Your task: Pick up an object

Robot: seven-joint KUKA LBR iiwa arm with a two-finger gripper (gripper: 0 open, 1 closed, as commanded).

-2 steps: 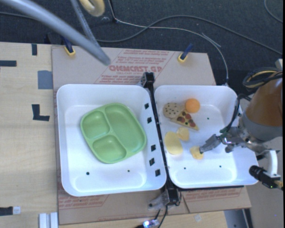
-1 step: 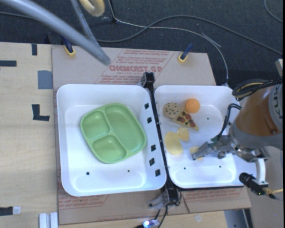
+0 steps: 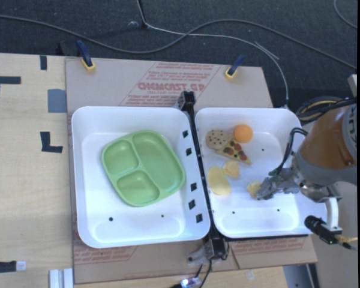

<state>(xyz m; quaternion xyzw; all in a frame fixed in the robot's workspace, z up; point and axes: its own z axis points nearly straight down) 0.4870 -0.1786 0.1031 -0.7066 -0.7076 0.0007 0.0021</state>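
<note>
The right bin (image 3: 252, 224) holds an orange ball (image 3: 243, 133), a pizza slice toy (image 3: 235, 150), a tan cookie-like piece (image 3: 216, 139) and pale yellow pieces (image 3: 219, 180). A small yellow piece (image 3: 253, 188) lies right beside my gripper (image 3: 265, 192), which is low in the right bin near its right side. The arm (image 3: 327, 146) reaches in from the right.
The left bin (image 3: 90, 221) holds a green divided plate (image 3: 143, 167). A black divider with clips (image 3: 195, 161) runs between the bins. Cables cross the dark floor behind the bench. Two clamps (image 3: 233, 69) pin the cardboard at the back.
</note>
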